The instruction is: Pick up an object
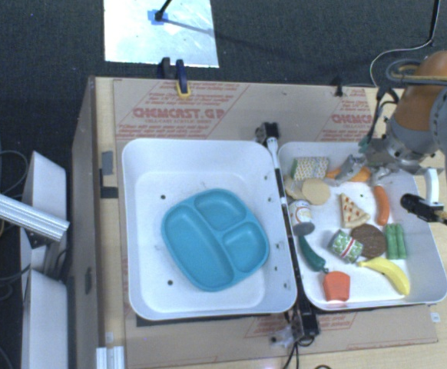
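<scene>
Right bin (pixel 431 287) of toy food; left bin's (pixel 143 160) blue tray (pixel 214 238).

End effector (pixel 359 167): hung over right bin's (pixel 437 271) far edge.
Banana (pixel 388 273): lay nearer than it.
Divided plate (pixel 214 237): sat far left.

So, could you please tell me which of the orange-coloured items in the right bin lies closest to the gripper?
The small orange piece at the bin's top edge, right beside the gripper. The orange sausage lies lower, and the orange-red block sits at the front.

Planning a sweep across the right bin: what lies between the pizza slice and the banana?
In the camera view, a round brown cookie-like piece lies between the pizza slice and the banana.
</scene>
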`<control>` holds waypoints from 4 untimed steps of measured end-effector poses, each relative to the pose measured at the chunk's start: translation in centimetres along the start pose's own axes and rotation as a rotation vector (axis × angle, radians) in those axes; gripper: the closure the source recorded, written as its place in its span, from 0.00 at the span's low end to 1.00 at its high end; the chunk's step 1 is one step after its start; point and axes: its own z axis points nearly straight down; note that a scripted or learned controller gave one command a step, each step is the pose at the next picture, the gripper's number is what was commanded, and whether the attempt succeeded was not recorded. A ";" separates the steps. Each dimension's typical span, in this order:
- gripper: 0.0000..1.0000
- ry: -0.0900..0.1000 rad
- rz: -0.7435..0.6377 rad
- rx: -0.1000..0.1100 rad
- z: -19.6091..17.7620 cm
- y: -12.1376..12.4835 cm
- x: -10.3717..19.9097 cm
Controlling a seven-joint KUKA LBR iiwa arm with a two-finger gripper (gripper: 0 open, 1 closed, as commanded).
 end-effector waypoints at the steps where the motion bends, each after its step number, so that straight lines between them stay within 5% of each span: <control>1: 0.00 -0.023 0.002 -0.031 0.0 -6.8 2.3; 2: 0.00 -0.021 0.013 0.006 0.3 -0.4 5.1; 3: 0.00 -0.025 0.003 -0.031 -0.1 -6.4 2.3; 4: 0.00 -0.024 0.004 -0.025 -0.2 -0.2 3.5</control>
